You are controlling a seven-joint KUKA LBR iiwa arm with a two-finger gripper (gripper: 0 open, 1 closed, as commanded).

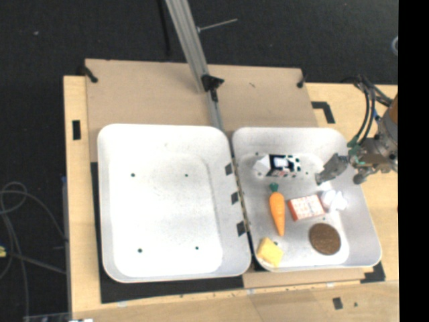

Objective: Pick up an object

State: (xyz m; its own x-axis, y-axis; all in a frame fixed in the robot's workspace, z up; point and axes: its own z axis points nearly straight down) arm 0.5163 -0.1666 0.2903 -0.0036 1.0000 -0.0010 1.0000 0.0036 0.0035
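Two white bins side by side on the bench: left bin (161,200), right bin (355,247), meeting along a hinged seam at centre. Gripper (346,168) sits at about 3 o'clock of the frame, over the right bin's upper right corner, arm coming in from the right edge with cables looping above it. Two fingers visible, one grey finger (328,170) angled down-left toward 8 o'clock, the other just right of it near the bin rim; they stand apart with a gap between them and nothing in that gap, so no grasp. All objects are in the right bin. White toy with black patches, cow-like (281,166), lies at the bin's 11 o'clock, near the gripper's left finger but apart from it. Carrot (277,211) is below the cow, at 6 o'clock from it, green top pointing up, orange body running down toward the front rim. Small red-and-white box (307,208) is just beside the carrot at its 3 o'clock. White crumpled item (334,200), can't tell what it is, touches or nearly touches the box at its 2 o'clock and is the closest object under the gripper, at roughly 7 o'clock from the fingers. Brown disc (325,239) lies flat at 5 o'clock of the box, near the front right corner. Yellow block (269,251) is at the bin's 7 o'clock corner, just below the carrot tip. Aluminium strut (188,35) runs from 12 o'clock of the frame down to the seam between bins.
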